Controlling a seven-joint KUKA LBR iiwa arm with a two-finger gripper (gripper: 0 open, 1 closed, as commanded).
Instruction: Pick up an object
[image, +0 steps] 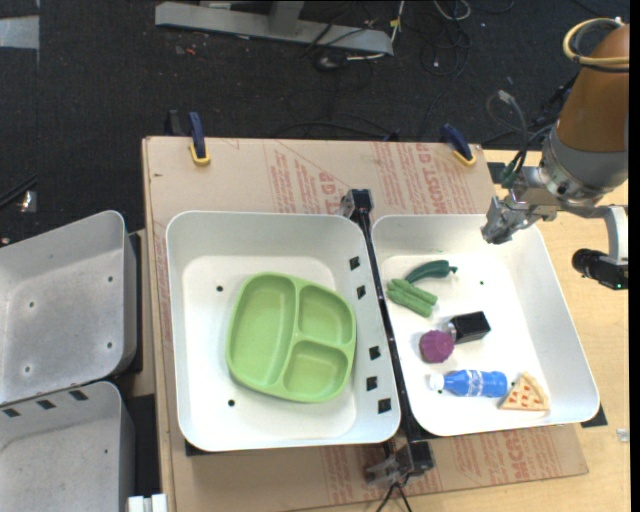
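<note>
Here the gripper (498, 228) hangs over the right bin's (560, 300) far rim, its grip state indiscernible — below lie a green pepper (430, 270), purple object (436, 346) and blue bottle (474, 383).

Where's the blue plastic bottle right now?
The blue plastic bottle lies near the right bin's front edge, between the purple round object and the pizza-slice toy.

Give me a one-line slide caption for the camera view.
Grey arm's tool hovers at the right white bin's far edge, above toy food and a blue plastic bottle; a green divided plate fills the left bin.
</note>
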